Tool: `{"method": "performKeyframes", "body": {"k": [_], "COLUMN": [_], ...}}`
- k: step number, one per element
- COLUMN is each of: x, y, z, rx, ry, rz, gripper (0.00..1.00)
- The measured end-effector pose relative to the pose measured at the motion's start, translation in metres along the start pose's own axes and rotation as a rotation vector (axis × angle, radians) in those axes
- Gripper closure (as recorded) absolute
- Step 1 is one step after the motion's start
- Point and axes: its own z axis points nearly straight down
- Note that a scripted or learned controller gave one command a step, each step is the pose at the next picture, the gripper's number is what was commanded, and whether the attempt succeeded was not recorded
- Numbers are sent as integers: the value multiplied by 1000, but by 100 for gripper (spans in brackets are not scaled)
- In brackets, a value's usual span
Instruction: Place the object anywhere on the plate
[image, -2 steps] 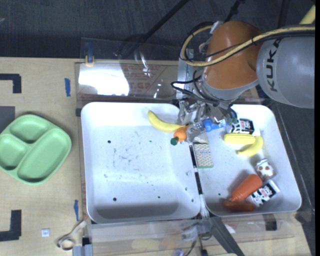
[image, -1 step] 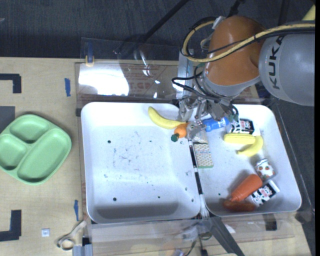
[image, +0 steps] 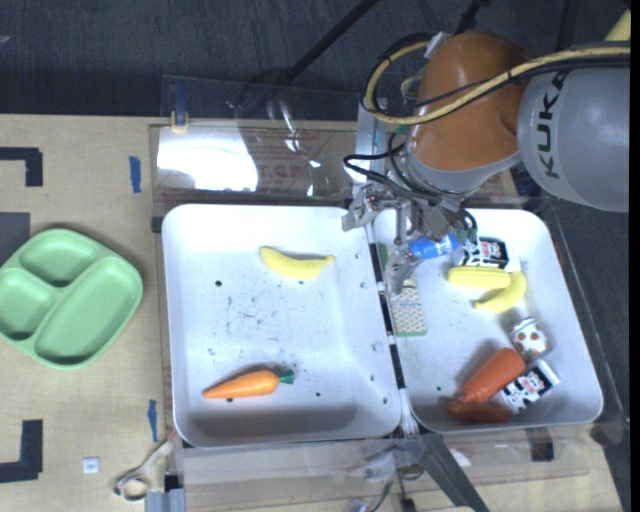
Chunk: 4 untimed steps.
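The green plate (image: 70, 297) with three compartments lies on the bench, left of both bins. My gripper (image: 404, 262) hangs over the left edge of the right bin (image: 570, 330), just right of the divider between the bins. A small pale green patterned item (image: 407, 313) lies directly below it, and a small blue-capped bottle (image: 436, 246) sits just to its right. I cannot make out anything held in the gripper. The left bin (image: 190, 300) holds a yellow banana (image: 295, 263) and an orange carrot (image: 245, 384).
The right bin also holds a second banana (image: 487, 283), a carrot (image: 492, 375), a small white and red figure (image: 529, 338) and two black-and-white packets (image: 489, 252) (image: 530, 388). The arm's orange band (image: 465, 95) looms over the bins' far edge. A clear panel (image: 250, 160) stands behind the left bin.
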Motion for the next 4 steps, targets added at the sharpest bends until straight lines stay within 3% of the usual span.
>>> {"method": "performKeyframes", "body": {"k": [1, 2, 3, 4], "x": [41, -39, -43, -43], "y": [82, 101, 101, 101], "z": [110, 112, 97, 97], "rx": [1, -3, -3, -3], "ry": [11, 8, -8, -8], "rz": [43, -371, -365, -366], "gripper": [0, 0, 100, 0]}}
